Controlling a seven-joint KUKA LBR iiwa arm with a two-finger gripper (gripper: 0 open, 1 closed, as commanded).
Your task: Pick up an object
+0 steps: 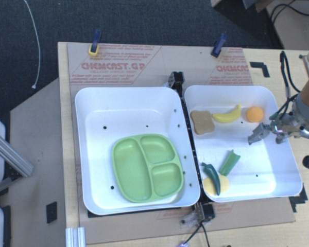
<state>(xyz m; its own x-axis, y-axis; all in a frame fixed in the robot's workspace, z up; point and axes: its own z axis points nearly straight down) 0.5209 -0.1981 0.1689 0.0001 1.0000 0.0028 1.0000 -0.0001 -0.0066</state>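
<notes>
The worktop (144,60) carries two white bins side by side. The left bin (92,112) has a green plate (147,166) with three little sections lying flat in it. The right bin (268,184) has the small things to pick from.

A brown slice of bread (202,122) lies near the wall between the bins. A yellow banana (227,115) lies just beside it, and an orange ball (254,114) sits a bit further right. Lower down, a light green stick (229,162) lies on a slant. Near it, a dark green pepper (212,176) rests on top of a round yellow piece (218,186), close to the bin's near wall.

The hand (268,133) comes in from the right, over the right side of the right bin. Its two fingers stand apart, and nothing is between them. It is just below the orange ball, so I think the ball is the easiest thing to go for. The ball can roll, so the hand could knock it away.

There is bare white floor in the middle of the right bin, so there is room to move there. The bread and the pepper sit near walls, which looks harder for the fingers.
</notes>
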